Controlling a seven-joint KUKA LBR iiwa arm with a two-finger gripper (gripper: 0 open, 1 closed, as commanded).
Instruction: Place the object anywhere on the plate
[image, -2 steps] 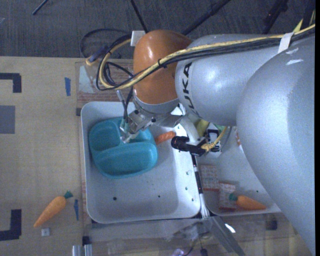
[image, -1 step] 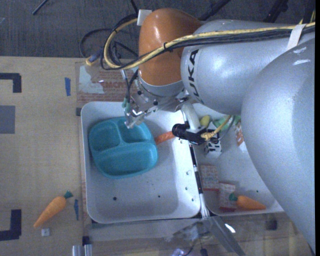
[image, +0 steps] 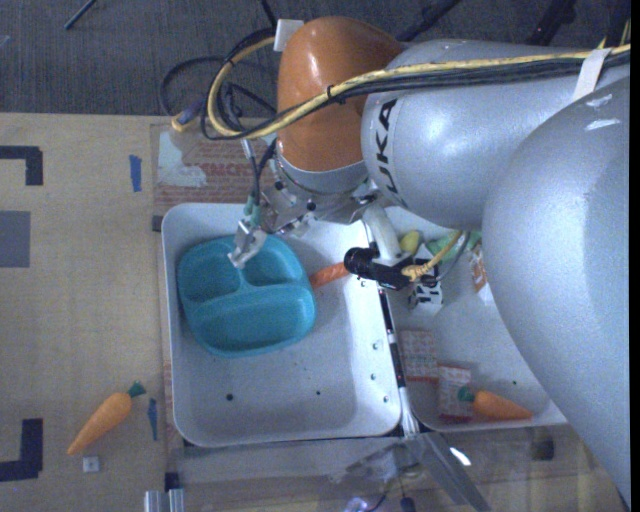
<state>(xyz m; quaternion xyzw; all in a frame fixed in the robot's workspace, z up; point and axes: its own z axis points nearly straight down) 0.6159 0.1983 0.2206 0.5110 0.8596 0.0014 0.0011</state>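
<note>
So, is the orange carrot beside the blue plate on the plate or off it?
Off. The carrot lies on the bin floor, beside the blue plate's right edge.

Toy carrot on the bench

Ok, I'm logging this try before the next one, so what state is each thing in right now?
Blue divided plastic plate: flat in the left white bin, nothing on it.
Orange carrot-shaped toy: lying in the bin beside the plate's right rim.
Second orange carrot toy: lying on the wooden bench, outside the bins.
Third carrot toy: lying in the right bin.
Gripper: above the plate's upper rim.
</note>
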